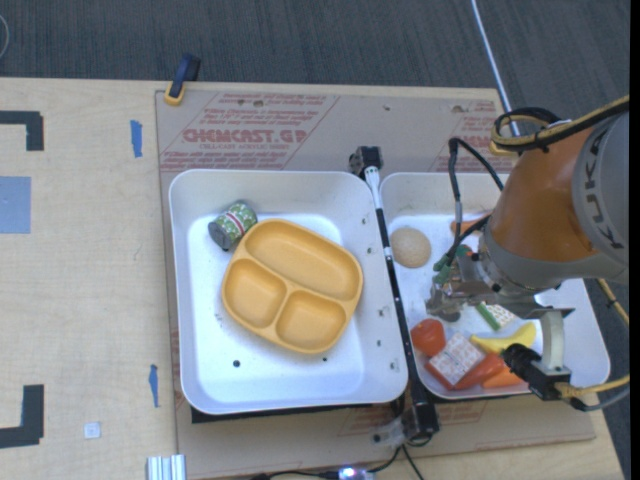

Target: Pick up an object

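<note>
Now I'm mid-reach with the grey-and-orange arm's gripper [458, 298] low over the right white plastic bin [590, 318], near the round red tomato [428, 336]; jaw state unreadable; next, descend and close.

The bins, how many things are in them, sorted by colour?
Yellow: 2, the divided plate and a banana-like piece
Green: 2, the small can and a green bit
Beige: 1, the egg
Red or orange: 3, the tomato, the carrot and the checked block
Total: 8 that I can see; the arm covers part of the right bin.
</note>
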`<state>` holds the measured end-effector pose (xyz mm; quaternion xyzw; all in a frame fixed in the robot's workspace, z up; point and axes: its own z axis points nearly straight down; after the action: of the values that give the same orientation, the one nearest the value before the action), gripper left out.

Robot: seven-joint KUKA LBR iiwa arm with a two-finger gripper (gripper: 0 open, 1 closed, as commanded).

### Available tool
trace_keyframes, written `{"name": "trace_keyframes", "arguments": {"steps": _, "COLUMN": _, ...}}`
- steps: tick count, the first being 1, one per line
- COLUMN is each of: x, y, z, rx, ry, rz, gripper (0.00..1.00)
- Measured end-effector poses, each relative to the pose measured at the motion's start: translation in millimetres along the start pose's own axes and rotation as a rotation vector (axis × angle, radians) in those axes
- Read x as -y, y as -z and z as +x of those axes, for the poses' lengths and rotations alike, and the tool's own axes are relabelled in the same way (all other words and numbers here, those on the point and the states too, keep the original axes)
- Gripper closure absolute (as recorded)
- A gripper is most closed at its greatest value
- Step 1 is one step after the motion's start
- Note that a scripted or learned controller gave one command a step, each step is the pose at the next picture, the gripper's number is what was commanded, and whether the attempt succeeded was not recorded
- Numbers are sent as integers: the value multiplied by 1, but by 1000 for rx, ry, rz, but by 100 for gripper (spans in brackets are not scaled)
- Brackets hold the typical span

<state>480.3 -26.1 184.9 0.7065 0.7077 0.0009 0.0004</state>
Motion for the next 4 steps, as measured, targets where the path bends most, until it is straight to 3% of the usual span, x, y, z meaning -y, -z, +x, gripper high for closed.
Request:
{"name": "trace_keyframes", "arguments": {"steps": 1, "x": 0, "y": 0, "z": 0, "rx": 0, "ry": 0, "rz": 0, "gripper": 0}}
{"name": "trace_keyframes", "arguments": {"steps": 2, "x": 2, "y": -96, "z": -81, "rx": 1, "ry": -3, "rz": 2, "gripper": 0}}
{"name": "trace_keyframes", "arguments": {"steps": 3, "x": 1, "y": -86, "z": -80, "rx": 2, "ry": -2, "rz": -1, "gripper": 100}}
{"name": "trace_keyframes", "arguments": {"steps": 4, "x": 0, "y": 0, "z": -10, "rx": 0, "ry": 0, "rz": 0, "gripper": 100}}
